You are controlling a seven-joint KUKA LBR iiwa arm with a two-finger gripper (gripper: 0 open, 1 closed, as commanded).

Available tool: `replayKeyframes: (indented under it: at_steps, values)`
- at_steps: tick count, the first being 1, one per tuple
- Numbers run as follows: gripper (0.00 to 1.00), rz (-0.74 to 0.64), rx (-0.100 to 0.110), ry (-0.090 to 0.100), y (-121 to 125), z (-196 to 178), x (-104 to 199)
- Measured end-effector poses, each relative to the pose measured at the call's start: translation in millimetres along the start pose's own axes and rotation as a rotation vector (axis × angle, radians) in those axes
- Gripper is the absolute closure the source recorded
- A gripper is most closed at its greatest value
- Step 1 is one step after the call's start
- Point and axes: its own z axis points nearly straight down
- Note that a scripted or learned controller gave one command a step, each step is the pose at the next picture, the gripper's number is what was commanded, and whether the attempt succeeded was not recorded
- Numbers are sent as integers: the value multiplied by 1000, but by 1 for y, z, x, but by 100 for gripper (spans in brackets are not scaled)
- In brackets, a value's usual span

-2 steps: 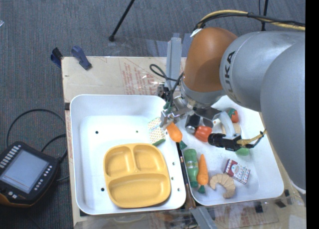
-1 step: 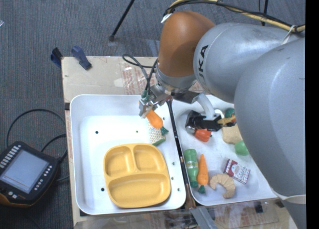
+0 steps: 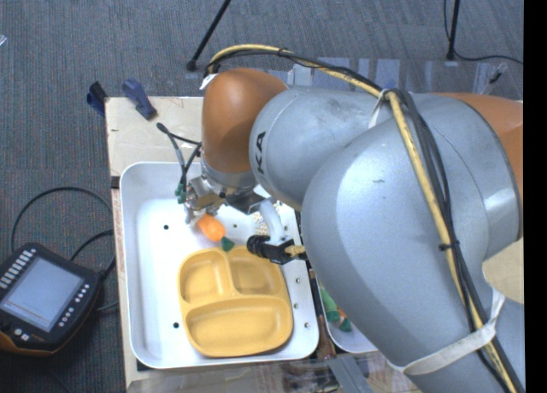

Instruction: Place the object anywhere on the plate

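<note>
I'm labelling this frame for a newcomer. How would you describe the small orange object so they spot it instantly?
Find the left white bin with the yellow divided plate. Just above the plate's top-left corner, under the gripper, lies the small orange object, the only orange piece there.

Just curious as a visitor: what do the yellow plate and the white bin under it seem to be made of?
The plate looks like moulded plastic, matte yellow: one even colour, rounded dividers between three compartments. The bin seems to be smooth white plastic too, though painted metal can't be ruled out: thin raised rim, soft sheen, small dark spots on its floor.
</note>
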Motion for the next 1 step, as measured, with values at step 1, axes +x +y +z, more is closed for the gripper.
replayKeyframes:
  at_steps: [1]
  values:
    - [0, -1, 1, 0, 0, 1, 0]
